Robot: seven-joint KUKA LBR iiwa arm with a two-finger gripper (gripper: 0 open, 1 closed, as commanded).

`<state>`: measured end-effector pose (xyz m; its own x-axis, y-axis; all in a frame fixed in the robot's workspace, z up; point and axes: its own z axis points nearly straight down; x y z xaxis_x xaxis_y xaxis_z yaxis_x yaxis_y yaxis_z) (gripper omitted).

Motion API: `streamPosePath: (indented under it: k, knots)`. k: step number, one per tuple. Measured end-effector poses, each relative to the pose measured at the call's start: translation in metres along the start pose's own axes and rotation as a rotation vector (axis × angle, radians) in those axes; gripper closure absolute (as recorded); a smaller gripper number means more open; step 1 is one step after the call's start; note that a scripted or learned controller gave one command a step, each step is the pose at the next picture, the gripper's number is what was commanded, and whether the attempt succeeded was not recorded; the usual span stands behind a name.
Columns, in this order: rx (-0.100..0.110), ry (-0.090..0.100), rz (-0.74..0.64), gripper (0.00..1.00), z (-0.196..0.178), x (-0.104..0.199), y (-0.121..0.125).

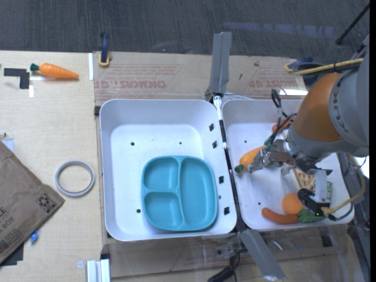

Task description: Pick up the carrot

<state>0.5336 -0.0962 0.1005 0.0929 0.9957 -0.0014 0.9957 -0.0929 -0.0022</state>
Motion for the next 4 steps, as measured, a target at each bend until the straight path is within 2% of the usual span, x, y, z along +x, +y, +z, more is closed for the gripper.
streamPosePath:
  k: [1,2,3,4]
  knots:
    - [-0.002,-0.001,-0.351,0.00,0.009,0.009,0.063]
    - [-0.002,0.000,-0.368,0.00,0.009,-0.019,0.045]
    - [0.000,-0.004,-0.174,0.00,0.009,0.005,0.112]
    - [-0.003,-0.001,-0.083,0.00,-0.027,0.009,0.125]
